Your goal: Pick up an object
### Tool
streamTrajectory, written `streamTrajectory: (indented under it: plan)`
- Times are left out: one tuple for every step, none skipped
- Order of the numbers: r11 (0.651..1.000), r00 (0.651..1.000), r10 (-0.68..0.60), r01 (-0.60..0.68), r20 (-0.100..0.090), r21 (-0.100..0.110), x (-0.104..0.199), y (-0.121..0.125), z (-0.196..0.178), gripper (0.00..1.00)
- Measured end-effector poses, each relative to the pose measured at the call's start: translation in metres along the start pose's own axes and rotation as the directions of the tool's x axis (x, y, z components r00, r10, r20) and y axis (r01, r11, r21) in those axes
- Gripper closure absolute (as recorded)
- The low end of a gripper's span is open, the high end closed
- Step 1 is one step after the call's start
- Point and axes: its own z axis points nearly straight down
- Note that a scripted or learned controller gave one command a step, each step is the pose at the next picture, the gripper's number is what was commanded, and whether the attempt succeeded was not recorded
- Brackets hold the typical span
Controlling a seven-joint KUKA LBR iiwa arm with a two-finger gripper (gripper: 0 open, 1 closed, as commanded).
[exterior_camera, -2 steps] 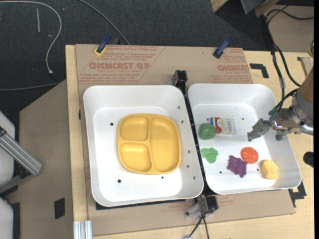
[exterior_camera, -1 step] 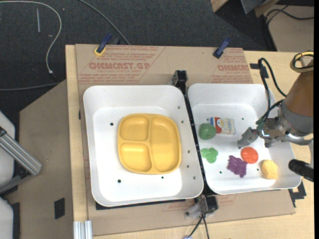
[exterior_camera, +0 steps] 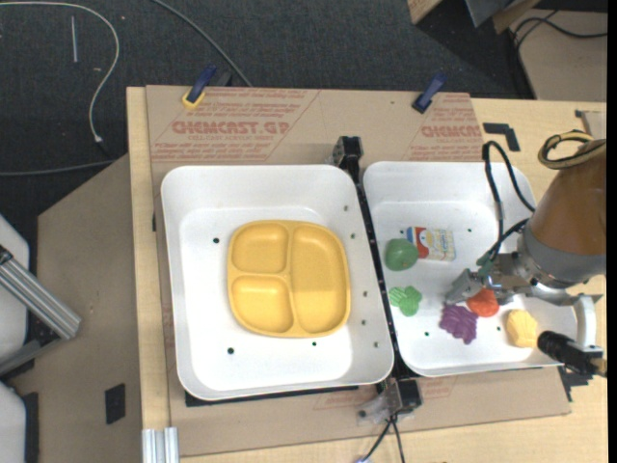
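My gripper is low in the right bin, reaching in from the right. An orange-red toy lies directly under it and is partly covered by it. I cannot tell whether the gripper touches the toy. A purple grape bunch lies just left of the toy. A yellow toy lies to its right, near the bin's front right corner.
Further left in the right bin are a green round toy, a small white carton and a small green leafy toy. The left bin holds a yellow divided plate. A black clamp sits between the bins.
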Motion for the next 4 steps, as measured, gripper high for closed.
streamTrajectory:
  plan:
    - [1.0,1.0,0.0,0.0,0.002,-0.006,0.0,0.001,0.029,0.0]
    - [1.0,1.0,0.001,-0.001,0.007,-0.016,-0.002,0.003,0.015,1.0]
    - [1.0,1.0,-0.001,0.001,0.005,-0.012,-0.004,0.007,-0.029,1.0]
    - [1.0,1.0,-0.002,0.002,0.006,-0.015,-0.007,0.017,-0.087,1.0]
